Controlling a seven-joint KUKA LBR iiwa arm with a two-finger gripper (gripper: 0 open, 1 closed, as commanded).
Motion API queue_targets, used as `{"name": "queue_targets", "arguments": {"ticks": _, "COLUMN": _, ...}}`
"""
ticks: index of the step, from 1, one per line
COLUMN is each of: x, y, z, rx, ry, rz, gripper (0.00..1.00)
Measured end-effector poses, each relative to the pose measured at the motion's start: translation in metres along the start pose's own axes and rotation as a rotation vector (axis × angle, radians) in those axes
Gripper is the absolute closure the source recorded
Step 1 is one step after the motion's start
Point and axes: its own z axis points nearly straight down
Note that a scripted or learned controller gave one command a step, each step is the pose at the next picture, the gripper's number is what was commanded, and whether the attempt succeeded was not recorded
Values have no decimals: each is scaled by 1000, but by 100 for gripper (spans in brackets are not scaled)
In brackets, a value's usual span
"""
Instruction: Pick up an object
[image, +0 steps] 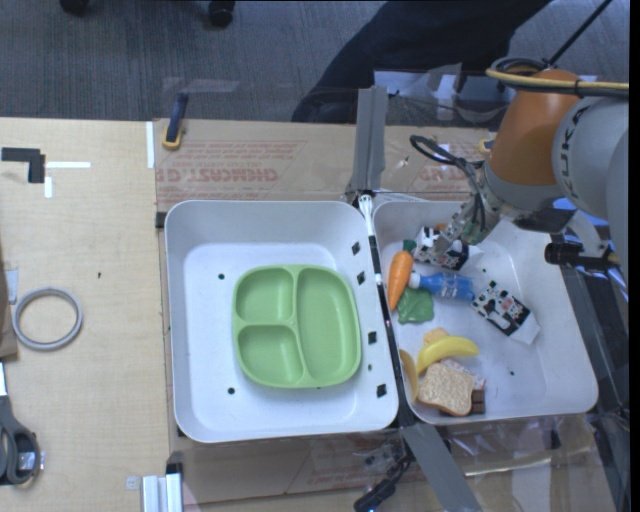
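So we're down in the right bin (560, 390) with the gripper (447, 243) sitting right over a small black-and-white toy (436, 246) near the bin's top left corner. Honestly we can't tell how the claw stands or whether it has hold of anything, it's too small and cluttered there. The carrot (399, 276), blue bottle (447, 286), banana (447, 349) and bread slice (446, 388) lie loose nearby. The green divided plate (297, 326) sits alone in the left bin (190, 330). Looks to us like the grasp step; next we'd need a firm close and a straight lift
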Motion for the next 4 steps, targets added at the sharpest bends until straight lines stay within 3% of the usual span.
{"name": "queue_targets", "arguments": {"ticks": 1, "x": 36, "y": 32, "z": -71, "rx": 29, "ry": 23, "rz": 571, "gripper": 100}}
{"name": "queue_targets", "arguments": {"ticks": 2, "x": 37, "y": 32, "z": -70, "rx": 30, "ry": 23, "rz": 571, "gripper": 0}}
{"name": "queue_targets", "arguments": {"ticks": 3, "x": 10, "y": 12, "z": 6, "rx": 6, "ry": 5, "rz": 538, "gripper": 0}}
{"name": "queue_targets", "arguments": {"ticks": 4, "x": -5, "y": 15, "z": 16, "rx": 11, "ry": 12, "rz": 208, "gripper": 0}}
